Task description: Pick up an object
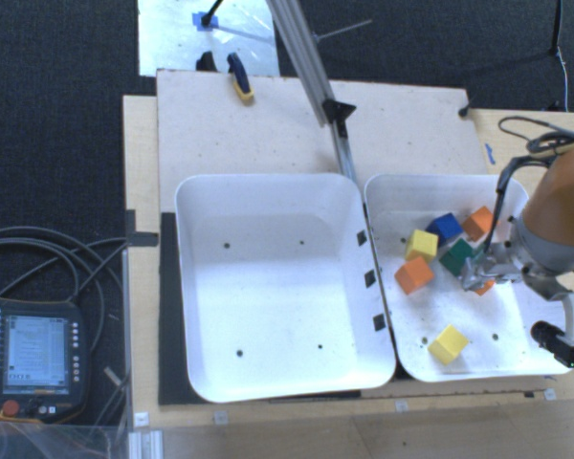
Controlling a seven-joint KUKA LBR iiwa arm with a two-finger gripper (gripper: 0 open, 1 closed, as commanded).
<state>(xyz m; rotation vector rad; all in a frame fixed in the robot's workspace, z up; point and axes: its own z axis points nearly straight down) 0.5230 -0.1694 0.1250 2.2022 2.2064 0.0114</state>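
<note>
Left bin point(268, 285), frame centre: no contents. Right bin point(430, 371) holds, left to right, an orange cube point(414, 274), yellow cube point(422, 245), lower yellow cube point(449, 344), blue cube point(446, 227), green cube point(457, 255), and orange cube at rear point(477, 223). Pincer point(478, 277) is just beside the green cube; its state cannot be determined.

arm point(562, 208): cut off by right edge | gripper point(476, 277): fingers too small and blurred to read | green block point(456, 255): partly covered by gripper | small orange piece point(485, 287): mostly hidden under gripper | right bin point(402, 194): far wall behind arm
</note>
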